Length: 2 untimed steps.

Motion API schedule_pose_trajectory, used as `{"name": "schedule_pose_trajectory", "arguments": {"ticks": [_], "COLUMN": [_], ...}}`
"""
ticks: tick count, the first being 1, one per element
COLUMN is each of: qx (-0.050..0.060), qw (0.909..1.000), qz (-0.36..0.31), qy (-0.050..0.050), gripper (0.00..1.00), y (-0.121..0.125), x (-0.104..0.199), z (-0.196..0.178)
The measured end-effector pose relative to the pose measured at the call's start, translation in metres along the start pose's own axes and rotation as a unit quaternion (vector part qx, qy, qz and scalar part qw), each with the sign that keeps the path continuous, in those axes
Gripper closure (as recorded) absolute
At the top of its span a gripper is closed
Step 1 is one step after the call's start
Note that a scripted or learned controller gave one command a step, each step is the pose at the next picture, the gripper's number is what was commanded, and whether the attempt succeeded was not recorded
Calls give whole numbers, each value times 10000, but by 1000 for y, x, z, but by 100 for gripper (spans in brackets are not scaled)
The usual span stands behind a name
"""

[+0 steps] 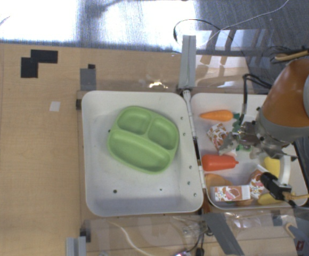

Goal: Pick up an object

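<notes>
Two shallow white bins are seen side by side on the bench. In the left bin [98,196] a green divided plate [144,138] lies alone, a little far of the middle. The right bin [214,199] is crowded: an orange carrot [216,115] lies at its far end, a red-orange bottle-like object [219,162] is set near the middle against the left wall, and a small patterned packet [217,134] is placed between the two. At the near end a small carton [230,193] rests over a brownish item, with a yellow object [272,166] to the right, partly hidden by the arm. The gripper [238,137] is positioned over the right bin, just right of the packet and near the carrot; whether it is spread or closed cannot be told, since its tip is cluttered and blurred.
</notes>
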<state>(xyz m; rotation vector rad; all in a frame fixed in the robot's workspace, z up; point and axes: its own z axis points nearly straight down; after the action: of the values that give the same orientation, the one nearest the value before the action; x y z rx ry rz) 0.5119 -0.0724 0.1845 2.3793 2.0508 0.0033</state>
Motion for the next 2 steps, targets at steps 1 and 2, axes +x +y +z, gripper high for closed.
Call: {"name": "schedule_pose_trajectory", "arguments": {"ticks": [1,2], "qx": [-74,-86], "qw": [9994,9994], "qz": [-324,-332], "qy": [-2,6], "gripper": [0,100], "y": [56,58], "x": [-12,-11], "z": [94,83]}}
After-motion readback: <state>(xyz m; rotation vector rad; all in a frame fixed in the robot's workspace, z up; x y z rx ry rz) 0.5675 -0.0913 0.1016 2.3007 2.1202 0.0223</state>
